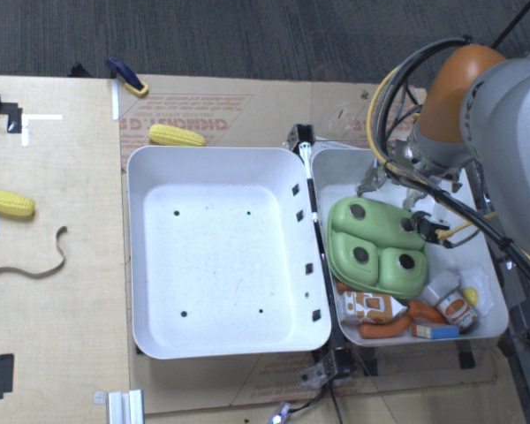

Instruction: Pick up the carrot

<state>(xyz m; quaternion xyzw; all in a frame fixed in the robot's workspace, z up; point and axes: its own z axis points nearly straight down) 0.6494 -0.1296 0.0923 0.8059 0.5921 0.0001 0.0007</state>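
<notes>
A: Carrot placed where?

B: The carrot [423, 311] is seen in the right bin [492, 256], at its near end, lying flat. It is wedged between an orange-and-white carton [368, 306] and a small bottle [458, 308], with a red-orange sausage-shaped piece [384, 329] just beside it. Exact contact cannot be told.

A: Gripper?

B: The gripper [412, 203] is seen low over the far half of the same bin, at the far edge of a green moulded piece [375, 247]. It is kept well apart from the carrot. How far it is opened cannot be told, and nothing is seen held in it.

A: Rest, quick.

B: The left bin [140, 263] is set alongside. Two corn cobs are noted on the bench, one [177, 135] beyond the left bin and one [7, 203] at the far left.
</notes>
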